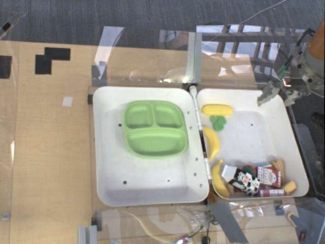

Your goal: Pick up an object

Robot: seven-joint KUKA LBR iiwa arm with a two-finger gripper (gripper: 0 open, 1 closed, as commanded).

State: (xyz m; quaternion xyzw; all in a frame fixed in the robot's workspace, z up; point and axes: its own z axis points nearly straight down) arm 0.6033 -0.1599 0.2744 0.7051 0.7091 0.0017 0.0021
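Observation:
My gripper (pixel 278 96) hangs over the far right edge of the right bin (pixel 254 131), open, with nothing between its fingers. In that bin a short yellow piece (pixel 217 110) lies at the far left, with a small green piece (pixel 219 122) just in front of it. One banana (pixel 213 142) lies along the left wall and a second banana (pixel 219 179) curves in the near left corner. A pile of small printed boxes (pixel 254 179) fills the near side, with a small orange piece (pixel 289 187) at its right end. All of them lie well apart from the gripper.
The left bin (pixel 111 177) holds a green divided plate (pixel 155 128). A metal divider (pixel 200 136) runs between the bins. A metal frame (pixel 244 50) stands behind the right bin. Wooden bench top (pixel 45 136) stretches to the left.

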